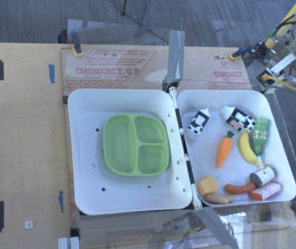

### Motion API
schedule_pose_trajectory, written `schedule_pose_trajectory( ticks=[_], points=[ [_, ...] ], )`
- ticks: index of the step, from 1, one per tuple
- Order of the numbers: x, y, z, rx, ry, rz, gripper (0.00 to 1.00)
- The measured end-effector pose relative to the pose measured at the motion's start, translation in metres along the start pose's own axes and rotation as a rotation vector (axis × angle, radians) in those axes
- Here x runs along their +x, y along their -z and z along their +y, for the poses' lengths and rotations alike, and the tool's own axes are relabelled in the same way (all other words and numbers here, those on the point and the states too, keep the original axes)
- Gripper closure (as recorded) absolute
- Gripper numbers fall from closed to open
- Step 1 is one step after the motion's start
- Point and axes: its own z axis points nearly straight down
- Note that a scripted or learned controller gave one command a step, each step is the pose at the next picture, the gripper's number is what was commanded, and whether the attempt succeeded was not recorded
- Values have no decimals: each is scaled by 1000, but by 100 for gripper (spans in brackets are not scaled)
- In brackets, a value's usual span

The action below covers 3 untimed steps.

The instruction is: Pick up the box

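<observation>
Several toy items lie in the right bin (280, 139). A small red and white box (266, 191) rests flat at the bin's front right corner, beside a little can (262, 176) and a red sausage (238, 188). Two cow-patterned cartons are farther back, one (197, 123) near the left wall and one (240, 120) near the middle. My gripper (281, 66) hangs at the upper right, beyond the bin's back right corner, well away from all of these, with yellow cables around it. I see nothing held by it.
A green divided plate (136, 144) sits in the left bin (80, 154). The right bin also holds a carrot (224, 150), a banana (249, 149), a green bottle (260, 131) and a tan biscuit (207, 184). A cardboard sheet (111, 69) lies behind the bins.
</observation>
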Motion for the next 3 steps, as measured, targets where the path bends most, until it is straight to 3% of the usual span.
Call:
schedule_pose_trajectory(
  ticks=[3],
  points=[
    [8,26,-1,1,17,-6,100]
  ],
)
